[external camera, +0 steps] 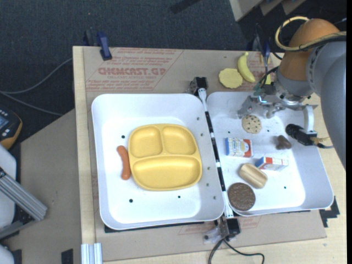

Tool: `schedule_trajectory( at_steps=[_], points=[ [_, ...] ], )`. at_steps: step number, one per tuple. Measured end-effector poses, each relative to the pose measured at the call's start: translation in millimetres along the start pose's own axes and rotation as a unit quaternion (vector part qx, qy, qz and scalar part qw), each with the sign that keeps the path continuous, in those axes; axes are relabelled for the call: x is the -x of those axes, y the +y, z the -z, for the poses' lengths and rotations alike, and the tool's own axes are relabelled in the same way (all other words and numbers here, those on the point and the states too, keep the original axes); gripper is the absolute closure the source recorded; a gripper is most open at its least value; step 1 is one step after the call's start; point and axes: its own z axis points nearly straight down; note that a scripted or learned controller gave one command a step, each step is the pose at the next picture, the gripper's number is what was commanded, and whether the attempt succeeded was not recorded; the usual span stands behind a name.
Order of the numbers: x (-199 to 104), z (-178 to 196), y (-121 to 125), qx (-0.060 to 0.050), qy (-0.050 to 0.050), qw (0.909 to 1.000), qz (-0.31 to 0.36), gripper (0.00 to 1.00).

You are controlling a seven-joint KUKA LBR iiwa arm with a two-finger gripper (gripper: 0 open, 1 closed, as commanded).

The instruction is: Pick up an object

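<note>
A grey robot arm with an orange band reaches in from the right and hangs its gripper low over the far corner of the right-hand bin on the table, just above a round cookie. From this slanted overhead angle it cannot be told whether the gripper is wide or narrow, and nothing can be seen caught in it. The cookie lies flat on the bin floor, just beside the gripper's tip, and looks the likeliest target; whether the two are touching cannot be told. Every other candidate also rests in the same bin: a small milk carton, a second carton lying on its side, a bread roll, a dark brown patty near the front rim and a small brown lump. The left bin carries a yellow divided plate with a sausage beside it, while a banana and a yellow slice sit outside on the table. By this evidence the pick is at the approach stage, with closing, gripping and lifting all yet to be done.
</note>
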Motion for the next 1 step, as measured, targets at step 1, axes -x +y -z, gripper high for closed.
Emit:
schedule_trajectory(
  at_steps=[1],
  points=[
    [0.2, 11.5, -0.4, 0.0, -0.001, 1.0, 0.0, 1.0]
  ],
)
